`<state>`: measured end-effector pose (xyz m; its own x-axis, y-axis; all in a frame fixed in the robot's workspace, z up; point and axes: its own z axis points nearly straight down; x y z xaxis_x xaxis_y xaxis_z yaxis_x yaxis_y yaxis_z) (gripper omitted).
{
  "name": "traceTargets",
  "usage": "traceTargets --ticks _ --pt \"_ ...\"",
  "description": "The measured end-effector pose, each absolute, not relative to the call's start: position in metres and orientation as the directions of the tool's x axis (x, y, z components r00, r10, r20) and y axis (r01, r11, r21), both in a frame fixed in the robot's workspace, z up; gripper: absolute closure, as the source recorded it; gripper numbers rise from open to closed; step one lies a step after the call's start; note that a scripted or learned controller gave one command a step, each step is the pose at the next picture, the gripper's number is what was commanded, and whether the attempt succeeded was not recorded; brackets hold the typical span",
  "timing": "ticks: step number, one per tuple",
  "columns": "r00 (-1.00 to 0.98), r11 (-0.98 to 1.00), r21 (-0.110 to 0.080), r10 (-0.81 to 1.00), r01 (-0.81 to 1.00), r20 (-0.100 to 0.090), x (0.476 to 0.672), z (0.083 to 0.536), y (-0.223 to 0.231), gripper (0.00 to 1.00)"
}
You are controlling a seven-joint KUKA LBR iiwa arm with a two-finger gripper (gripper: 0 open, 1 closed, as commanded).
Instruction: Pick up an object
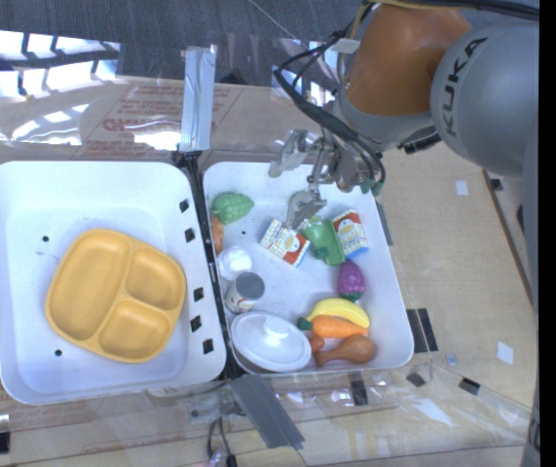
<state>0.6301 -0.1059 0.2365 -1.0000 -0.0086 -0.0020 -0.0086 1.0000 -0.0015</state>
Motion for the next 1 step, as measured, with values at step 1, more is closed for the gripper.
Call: traceTargets --ticks 1 --pt "-0.977 0.977 0.0 -0.211 -0.211 0.0 0.6465 0.0917 -0.146 0.0"
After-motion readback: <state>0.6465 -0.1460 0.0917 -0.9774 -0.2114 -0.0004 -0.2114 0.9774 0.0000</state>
